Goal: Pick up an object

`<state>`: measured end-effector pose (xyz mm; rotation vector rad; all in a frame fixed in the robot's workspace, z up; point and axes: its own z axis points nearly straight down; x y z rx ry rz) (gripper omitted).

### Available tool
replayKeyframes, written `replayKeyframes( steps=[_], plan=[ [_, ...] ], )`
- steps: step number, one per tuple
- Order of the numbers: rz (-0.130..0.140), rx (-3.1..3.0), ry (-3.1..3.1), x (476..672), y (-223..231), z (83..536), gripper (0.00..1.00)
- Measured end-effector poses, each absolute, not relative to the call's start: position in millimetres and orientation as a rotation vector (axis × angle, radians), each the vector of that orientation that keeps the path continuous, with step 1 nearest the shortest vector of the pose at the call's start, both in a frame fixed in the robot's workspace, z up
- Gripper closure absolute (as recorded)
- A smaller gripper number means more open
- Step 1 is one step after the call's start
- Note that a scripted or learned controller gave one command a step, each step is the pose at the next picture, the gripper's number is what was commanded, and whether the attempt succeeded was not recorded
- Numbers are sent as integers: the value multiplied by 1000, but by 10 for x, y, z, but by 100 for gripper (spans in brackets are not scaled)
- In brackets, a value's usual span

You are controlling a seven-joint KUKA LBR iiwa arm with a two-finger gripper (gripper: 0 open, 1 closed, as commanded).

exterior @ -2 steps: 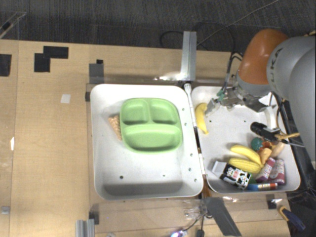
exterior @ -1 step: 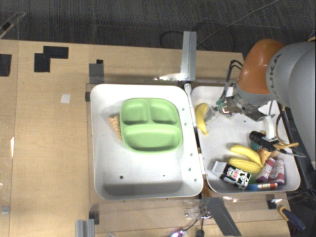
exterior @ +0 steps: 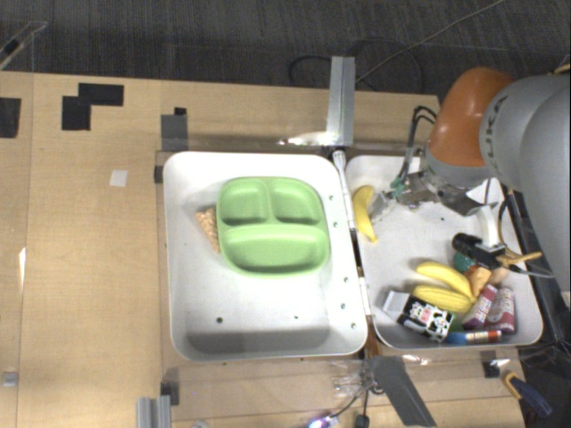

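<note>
- In the right bin (exterior: 406, 239), near its upper left corner, the gripper (exterior: 389, 200) sits low over the white floor, reaching in from the arm's grey and orange wrist (exterior: 468, 119) at the upper right.
- Whether the gripper is wide or narrow, I cannot tell; it appears small and partly blurred, and no object can be seen in it.
- Just left of the gripper, a single banana (exterior: 362, 212) lies against the bin's left wall, running roughly top to bottom. It appears close to the gripper, but contact cannot be judged.
- Lower in the same bin, 2 more bananas (exterior: 443, 286) lie side by side, angled toward the lower right and well apart from the gripper.
- Below them sits a small black-and-white box (exterior: 426, 318), next to a small grey block (exterior: 393, 301) on its left.
- Along the bin's right side is a cluster of small things: a dark tool-like item (exterior: 477, 248), pinkish bottles (exterior: 495, 308), and a marker (exterior: 477, 335) near the bottom rim.
- The left bin (exterior: 259, 319) holds a green divided plate (exterior: 271, 224) with 3 compartments, lying flat toward the upper half.
- A tan, textured item (exterior: 208, 228) pokes out from under the plate's left edge.
- Both bins rest side by side on a wooden bench (exterior: 80, 266).
</note>
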<state>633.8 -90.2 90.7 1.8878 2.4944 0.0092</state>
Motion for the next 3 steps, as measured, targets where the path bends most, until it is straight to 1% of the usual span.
replayKeyframes(
  steps=[1,2,3],
  plan=[
    [8,1824,2545,6449,-925,902,0],
    [9,1861,2521,6214,-927,911,0],
    [-9,1781,2586,6688,-973,894,0]
  ],
)
